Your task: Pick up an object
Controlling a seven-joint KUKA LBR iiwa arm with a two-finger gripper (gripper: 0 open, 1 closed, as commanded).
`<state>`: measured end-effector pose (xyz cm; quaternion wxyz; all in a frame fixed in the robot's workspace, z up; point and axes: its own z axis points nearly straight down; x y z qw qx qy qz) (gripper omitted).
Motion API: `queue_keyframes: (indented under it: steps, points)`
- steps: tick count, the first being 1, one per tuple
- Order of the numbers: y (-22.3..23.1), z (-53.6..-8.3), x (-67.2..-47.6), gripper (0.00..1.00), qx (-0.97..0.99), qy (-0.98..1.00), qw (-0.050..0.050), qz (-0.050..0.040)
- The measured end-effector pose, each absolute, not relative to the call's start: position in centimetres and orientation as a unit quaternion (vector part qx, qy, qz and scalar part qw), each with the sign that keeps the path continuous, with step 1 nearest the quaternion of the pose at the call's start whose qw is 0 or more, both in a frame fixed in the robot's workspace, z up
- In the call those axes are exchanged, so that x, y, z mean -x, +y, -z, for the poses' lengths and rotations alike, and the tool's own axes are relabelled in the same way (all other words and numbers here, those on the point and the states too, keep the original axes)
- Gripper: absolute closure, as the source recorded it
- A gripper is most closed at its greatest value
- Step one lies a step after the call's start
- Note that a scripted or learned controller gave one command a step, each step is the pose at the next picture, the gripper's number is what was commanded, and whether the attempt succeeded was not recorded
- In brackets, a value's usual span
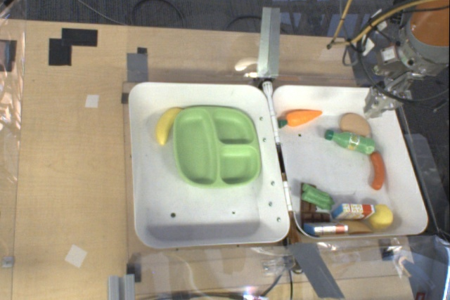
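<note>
- So, gripper [380,103] hangs over the far right corner of the right bin [415,172], arm coming in from the right w/ the orange band up top.
- Fingers: can't tell if they're spread or pressed together, too small & blurry from this angle. Nothing visibly between them.
- Nearest thing imo is the tan bun-ish piece [355,124], just beside the gripper, toward the near-left of it.
- Touching the bun's near side is the green bottle [351,142], long axis running roughly left-right across the bin.
- Carrot [302,117] sits further left by the divider, also lying left-right.
- Red sausage [377,171] lies near-far along the right side, nearer the camera than the gripper.
- Left bin [148,172] w/ the green tray [214,144] & banana [166,124] is well apart, so prob not the target.
</note>
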<state>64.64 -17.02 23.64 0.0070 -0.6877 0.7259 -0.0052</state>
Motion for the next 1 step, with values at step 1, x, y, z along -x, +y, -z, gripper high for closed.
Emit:
queue_keyframes:
  steps: [1]
  points:
    - [-17.23, -23.00, -64.36, 0.00, 0.686, 0.727, 0.004, 0.0002]
